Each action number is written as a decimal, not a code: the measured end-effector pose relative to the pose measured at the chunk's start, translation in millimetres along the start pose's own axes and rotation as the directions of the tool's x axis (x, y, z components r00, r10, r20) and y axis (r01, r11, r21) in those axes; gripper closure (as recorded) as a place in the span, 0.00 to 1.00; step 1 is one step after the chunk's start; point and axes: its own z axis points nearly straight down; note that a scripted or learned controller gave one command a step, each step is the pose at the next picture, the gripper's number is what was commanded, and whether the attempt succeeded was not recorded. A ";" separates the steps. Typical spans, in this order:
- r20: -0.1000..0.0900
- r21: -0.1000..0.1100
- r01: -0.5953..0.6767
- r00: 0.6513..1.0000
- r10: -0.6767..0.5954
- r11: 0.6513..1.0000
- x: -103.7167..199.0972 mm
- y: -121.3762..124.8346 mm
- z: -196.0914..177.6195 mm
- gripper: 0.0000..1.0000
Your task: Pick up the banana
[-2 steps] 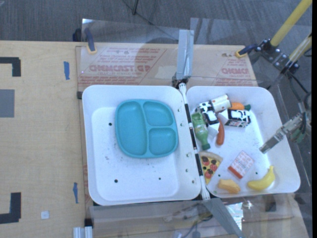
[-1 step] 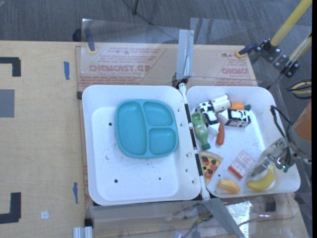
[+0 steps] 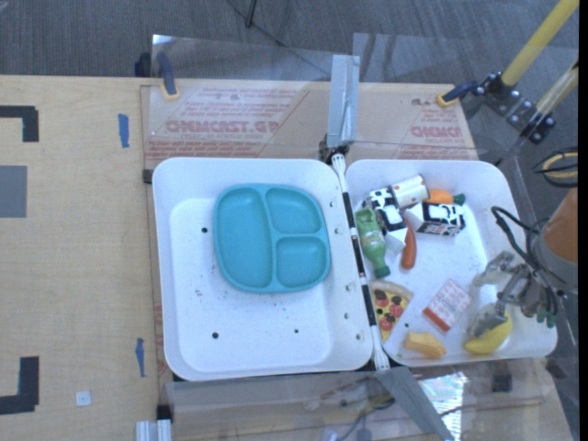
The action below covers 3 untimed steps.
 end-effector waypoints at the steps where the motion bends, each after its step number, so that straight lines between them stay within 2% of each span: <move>1: 0.012 -0.001 -0.003 1.000 0.003 1.000 -3.0 0.4 -11.6 1.00; 2: 0.012 -0.002 -0.002 1.000 0.002 1.000 -2.9 0.5 -11.5 0.00; 3: -0.006 0.002 0.013 1.000 -0.013 1.000 -25.1 9.9 1.1 0.00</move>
